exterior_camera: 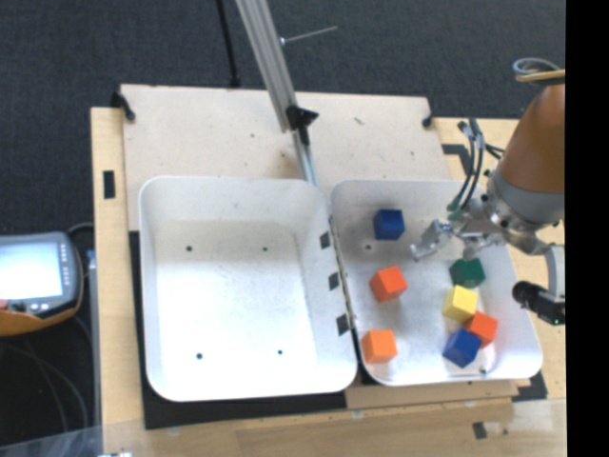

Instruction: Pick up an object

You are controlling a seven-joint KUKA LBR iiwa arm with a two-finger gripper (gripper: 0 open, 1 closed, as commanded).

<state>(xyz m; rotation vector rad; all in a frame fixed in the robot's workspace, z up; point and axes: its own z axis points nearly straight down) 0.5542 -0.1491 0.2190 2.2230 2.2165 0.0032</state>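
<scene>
Your hand (447,239) hovers at right of frame; I cannot tell its state. The green cube (467,272), yellow cube (461,302) and orange cube (388,283) crowd just below it.

Blue, orange, green, yellow cubes (463,302)

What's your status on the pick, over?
Gripper over right bin, nothing held. Green block nearest, yellow block touching it. Blue block sits apart.

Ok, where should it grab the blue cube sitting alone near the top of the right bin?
Probably from straight above, jaws closing on two opposite flat sides of the blue cube. It stands apart from the other blocks and off the right bin wall, so every side looks free.
</scene>
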